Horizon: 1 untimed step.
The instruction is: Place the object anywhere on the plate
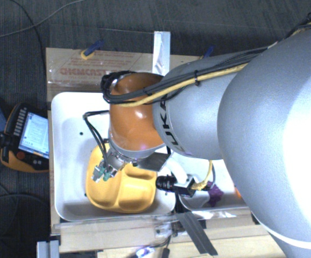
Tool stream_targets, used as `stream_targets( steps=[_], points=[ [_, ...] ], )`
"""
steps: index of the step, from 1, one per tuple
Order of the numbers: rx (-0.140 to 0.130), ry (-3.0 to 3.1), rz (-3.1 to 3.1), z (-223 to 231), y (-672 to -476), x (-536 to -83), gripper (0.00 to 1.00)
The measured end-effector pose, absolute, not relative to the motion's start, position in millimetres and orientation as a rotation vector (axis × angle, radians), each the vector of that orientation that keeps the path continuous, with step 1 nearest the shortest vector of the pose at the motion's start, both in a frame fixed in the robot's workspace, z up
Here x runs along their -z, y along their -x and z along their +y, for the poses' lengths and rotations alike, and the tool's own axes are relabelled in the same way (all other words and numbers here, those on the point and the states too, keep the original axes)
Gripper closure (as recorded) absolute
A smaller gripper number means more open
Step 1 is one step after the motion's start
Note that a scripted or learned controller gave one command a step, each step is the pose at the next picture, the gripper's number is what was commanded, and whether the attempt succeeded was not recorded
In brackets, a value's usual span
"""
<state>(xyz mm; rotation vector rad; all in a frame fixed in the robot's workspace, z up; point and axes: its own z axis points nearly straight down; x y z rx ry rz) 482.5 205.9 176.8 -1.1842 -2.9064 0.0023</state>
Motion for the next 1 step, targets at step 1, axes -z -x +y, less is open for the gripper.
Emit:
stream_targets(
  steps=[1],
  points=[
    [-0.004, 1.067, -2.954, 178.1, -530.0, -180.1, 1.00]
  ],
)
